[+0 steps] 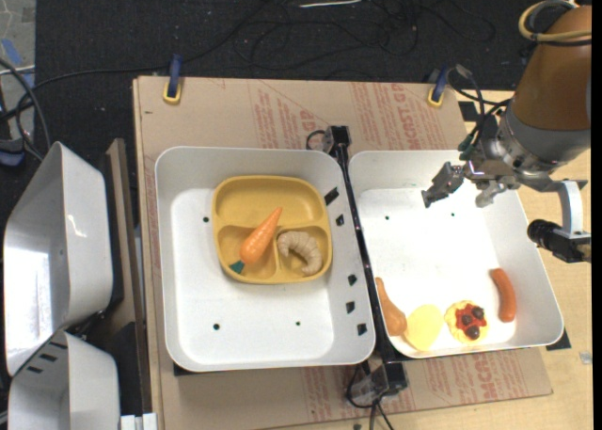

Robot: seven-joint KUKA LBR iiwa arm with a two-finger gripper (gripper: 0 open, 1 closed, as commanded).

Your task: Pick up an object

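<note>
Cardboard-topped bench [282, 113], dark cabled floor [235, 14]. My gripper [466, 185] is spread wide over right bin [451, 259]; sausage [506, 294] well apart.

— Where is the open room on the desk [282, 108]?

— Across the middle and upper floor of the right bin [442, 259], bare white below the gripper [461, 185], which hangs over that bin's upper edge.

— And what crowds it?

— Four items line the right bin's lower edge: a chicken drumstick [389, 308] against the left wall, a yellow disc [424, 326] just beside it, a small pizza [467, 320] next, and a sausage [505, 294] near the right wall.

— The left bin [188, 259]?

— A yellow divided plate [273, 195] holding a carrot [261, 235] and a shrimp [302, 251] takes its centre; a bare strip runs along the lower floor.
</note>
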